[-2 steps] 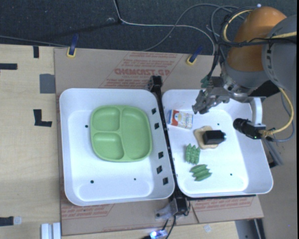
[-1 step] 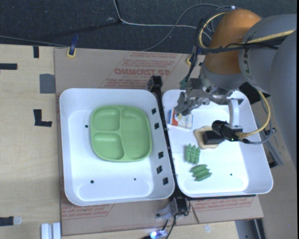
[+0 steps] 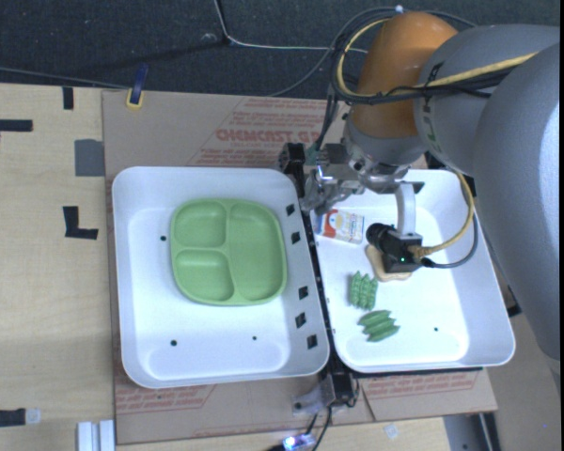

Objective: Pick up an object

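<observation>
Gripper (image 3: 324, 188) at right bin's (image 3: 451, 336) upper-left corner; jaw state indeterminate. Small white carton (image 3: 342, 225) lies just below-right of it.

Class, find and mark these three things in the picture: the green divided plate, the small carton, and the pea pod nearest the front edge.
green divided plate (image 3: 229, 251), camera view, central ridge.
small carton (image 3: 343, 225), camera view, printed face.
pea pod (image 3: 378, 324), camera view, middle of pod.
</observation>
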{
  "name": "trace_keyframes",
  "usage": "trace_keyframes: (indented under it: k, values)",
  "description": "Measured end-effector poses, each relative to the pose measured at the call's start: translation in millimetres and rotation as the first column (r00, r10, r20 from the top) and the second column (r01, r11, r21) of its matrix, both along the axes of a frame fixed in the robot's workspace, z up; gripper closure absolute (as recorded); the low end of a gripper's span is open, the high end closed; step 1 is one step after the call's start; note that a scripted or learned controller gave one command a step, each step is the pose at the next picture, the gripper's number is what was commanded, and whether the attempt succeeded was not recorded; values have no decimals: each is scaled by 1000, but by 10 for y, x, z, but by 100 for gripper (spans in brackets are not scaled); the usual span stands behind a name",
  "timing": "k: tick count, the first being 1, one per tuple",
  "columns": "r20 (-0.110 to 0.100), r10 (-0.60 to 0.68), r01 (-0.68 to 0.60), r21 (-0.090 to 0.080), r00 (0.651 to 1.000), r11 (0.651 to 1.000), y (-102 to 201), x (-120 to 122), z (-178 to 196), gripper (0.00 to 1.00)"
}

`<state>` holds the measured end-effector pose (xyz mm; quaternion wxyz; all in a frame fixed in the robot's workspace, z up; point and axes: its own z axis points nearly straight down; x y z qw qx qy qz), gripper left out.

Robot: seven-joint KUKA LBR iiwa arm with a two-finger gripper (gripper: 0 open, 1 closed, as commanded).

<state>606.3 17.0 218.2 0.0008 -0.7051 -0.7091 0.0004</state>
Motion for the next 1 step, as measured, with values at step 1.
trace_keyframes:
  k: [1]
  values:
    - [0,1,-1,0,1000,1000,536,97,-59,100]
